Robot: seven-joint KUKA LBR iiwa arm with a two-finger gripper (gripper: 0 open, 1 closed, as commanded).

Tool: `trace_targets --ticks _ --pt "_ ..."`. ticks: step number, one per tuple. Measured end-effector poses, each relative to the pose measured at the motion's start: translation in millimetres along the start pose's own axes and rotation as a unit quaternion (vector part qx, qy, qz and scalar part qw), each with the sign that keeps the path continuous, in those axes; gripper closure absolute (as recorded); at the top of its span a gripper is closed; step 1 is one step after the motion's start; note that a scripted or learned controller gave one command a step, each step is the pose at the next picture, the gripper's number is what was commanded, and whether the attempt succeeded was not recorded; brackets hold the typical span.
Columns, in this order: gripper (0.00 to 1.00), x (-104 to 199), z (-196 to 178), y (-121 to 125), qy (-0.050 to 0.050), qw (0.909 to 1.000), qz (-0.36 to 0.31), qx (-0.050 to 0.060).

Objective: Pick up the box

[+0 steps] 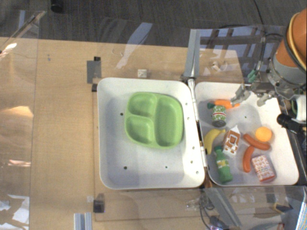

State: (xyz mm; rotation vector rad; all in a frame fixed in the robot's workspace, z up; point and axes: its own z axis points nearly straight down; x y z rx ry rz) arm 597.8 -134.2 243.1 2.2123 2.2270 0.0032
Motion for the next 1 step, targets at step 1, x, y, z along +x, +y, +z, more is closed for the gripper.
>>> trace_targets --ticks 1 --pt "0.00 18.0 125.5 2.6 0.000 0.9992 -0.041 0.001"
